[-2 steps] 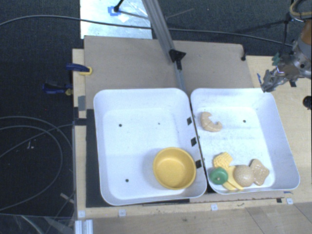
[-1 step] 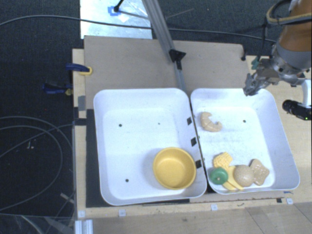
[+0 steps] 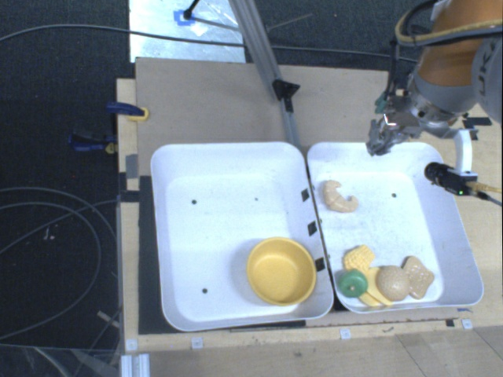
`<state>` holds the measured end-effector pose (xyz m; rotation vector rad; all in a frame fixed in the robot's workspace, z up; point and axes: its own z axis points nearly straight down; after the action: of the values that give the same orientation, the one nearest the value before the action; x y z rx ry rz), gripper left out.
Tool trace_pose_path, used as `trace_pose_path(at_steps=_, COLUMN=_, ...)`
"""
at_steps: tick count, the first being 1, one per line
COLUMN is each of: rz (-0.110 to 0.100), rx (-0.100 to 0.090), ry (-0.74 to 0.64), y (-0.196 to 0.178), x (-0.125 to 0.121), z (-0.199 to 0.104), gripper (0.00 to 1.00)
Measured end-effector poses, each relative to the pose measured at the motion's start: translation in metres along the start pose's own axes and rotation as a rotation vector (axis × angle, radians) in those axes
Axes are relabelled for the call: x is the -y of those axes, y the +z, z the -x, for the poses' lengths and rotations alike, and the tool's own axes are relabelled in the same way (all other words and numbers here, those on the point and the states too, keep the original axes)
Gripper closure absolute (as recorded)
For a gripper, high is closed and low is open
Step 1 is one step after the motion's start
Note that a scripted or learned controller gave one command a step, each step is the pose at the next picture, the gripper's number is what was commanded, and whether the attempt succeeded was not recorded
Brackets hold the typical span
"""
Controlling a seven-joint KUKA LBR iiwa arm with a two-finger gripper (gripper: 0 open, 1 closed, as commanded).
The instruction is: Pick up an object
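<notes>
Approach is looking like the step in hand: gripper is hanging over the right bin's far rim, possibly carrying nothing. Nearest pick, a pale croissant-shaped piece, is lying below-left, calling for descent.

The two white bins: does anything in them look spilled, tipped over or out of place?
Nothing stands out. The yellow bowl sits upright in the left bin. In the right bin, a pale croissant-like piece lies alone, and the other toy foods crowd the near edge. The hand hangs over the far rim.
</notes>
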<state>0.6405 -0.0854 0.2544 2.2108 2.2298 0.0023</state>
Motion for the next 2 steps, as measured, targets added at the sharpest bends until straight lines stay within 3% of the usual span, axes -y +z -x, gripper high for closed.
trace_pose_path(at_steps=2, rz=-0.001, rx=-0.001, ry=-0.001, y=0.014, x=-0.001, z=-0.095, gripper=1.00)
